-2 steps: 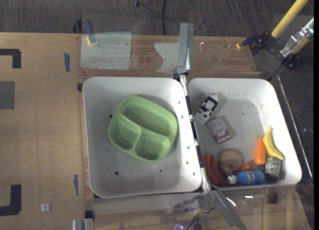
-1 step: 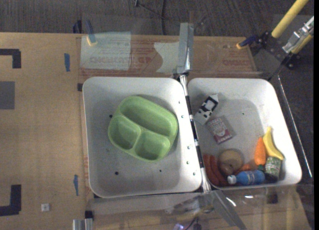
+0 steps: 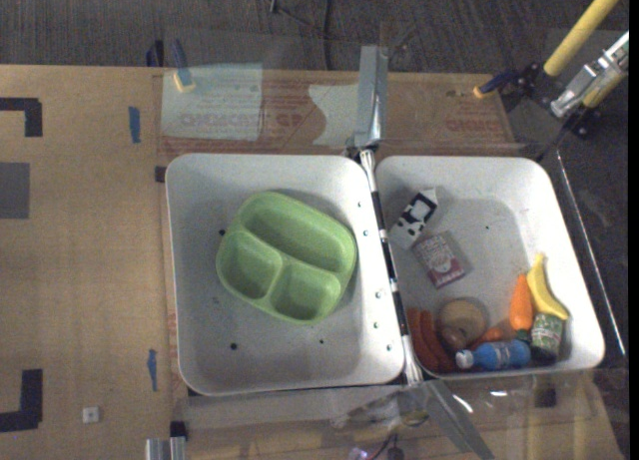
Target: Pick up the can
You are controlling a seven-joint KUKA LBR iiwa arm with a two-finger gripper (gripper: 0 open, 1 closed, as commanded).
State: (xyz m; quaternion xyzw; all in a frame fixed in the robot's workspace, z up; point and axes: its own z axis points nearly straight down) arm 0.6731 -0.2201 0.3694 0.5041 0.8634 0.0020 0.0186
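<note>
Two white bins sit side by side on the bench. In the left bin [image 3: 190, 348] lies a green tray [image 3: 287, 256] with three compartments. The can [image 3: 547, 331], green-labelled, is in the right bin [image 3: 499, 189], in its near right corner, close against the wall. A banana [image 3: 545, 288] is just behind it and a carrot [image 3: 521, 302] just to its left. A blue bottle [image 3: 496, 355] lies along the near wall beside the can, with a round tan thing [image 3: 462, 320] and red sausages [image 3: 427, 340] further left. A red packet [image 3: 439, 257] and a black-and-white toy [image 3: 416, 215] lie nearer the middle. The gripper [image 3: 591, 84], grey metal below a yellow rod [image 3: 597, 11], is at the far right corner outside the bins, well apart from the can; I cannot tell whether it is apart or together.
</note>
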